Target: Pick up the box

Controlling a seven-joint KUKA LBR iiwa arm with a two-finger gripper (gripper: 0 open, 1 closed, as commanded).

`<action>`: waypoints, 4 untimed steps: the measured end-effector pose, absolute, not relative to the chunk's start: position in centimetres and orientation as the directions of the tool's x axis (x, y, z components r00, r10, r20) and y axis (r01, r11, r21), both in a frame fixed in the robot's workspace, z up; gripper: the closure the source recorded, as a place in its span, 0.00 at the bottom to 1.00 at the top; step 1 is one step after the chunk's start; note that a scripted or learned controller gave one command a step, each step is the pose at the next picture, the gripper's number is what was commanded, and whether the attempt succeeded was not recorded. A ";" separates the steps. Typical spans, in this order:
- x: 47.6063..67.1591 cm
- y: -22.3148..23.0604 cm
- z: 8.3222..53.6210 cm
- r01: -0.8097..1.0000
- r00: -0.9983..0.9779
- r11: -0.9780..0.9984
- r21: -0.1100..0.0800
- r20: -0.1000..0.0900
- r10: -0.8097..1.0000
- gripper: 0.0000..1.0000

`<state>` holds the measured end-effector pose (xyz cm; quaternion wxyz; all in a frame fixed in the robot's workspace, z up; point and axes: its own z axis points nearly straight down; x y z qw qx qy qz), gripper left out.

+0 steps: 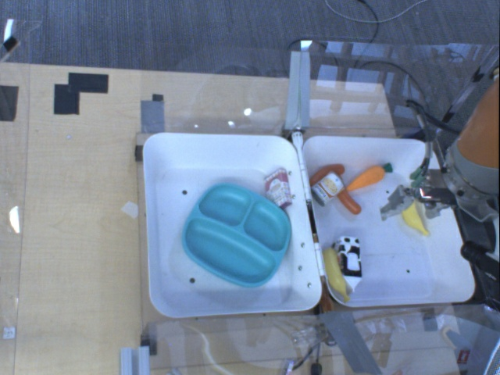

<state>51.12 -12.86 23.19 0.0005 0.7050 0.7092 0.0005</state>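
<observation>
The box (278, 187) is a small red and white carton in the left bin (168, 209). It lies near that bin's right wall, touching the upper right rim of a blue divided plate (237, 233). My gripper (397, 202) hangs over the right bin (437, 276), near its right side and pointing left. It is well apart from the box, with the wall between the bins lying between them. A yellow banana-like piece (415, 218) lies just beneath the gripper.
The right bin also holds an orange carrot (367, 179), a small can (329, 187) on a red sausage (348, 202), a black and white toy (349, 257) and a yellow banana (335, 275) by the left wall. Cables run behind the bins.
</observation>
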 end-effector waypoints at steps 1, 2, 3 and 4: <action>53.6 -12.8 8.9 0.991 -0.133 0.133 0.010 -0.002 0.991 0.00; 52.2 -14.3 9.0 0.944 -0.330 0.330 0.017 -0.008 0.944 0.00; 52.4 -8.3 19.8 0.842 -0.539 0.539 0.005 -0.004 0.842 0.00; 50.9 -12.6 10.9 0.834 -0.551 0.551 0.005 -0.003 0.834 0.00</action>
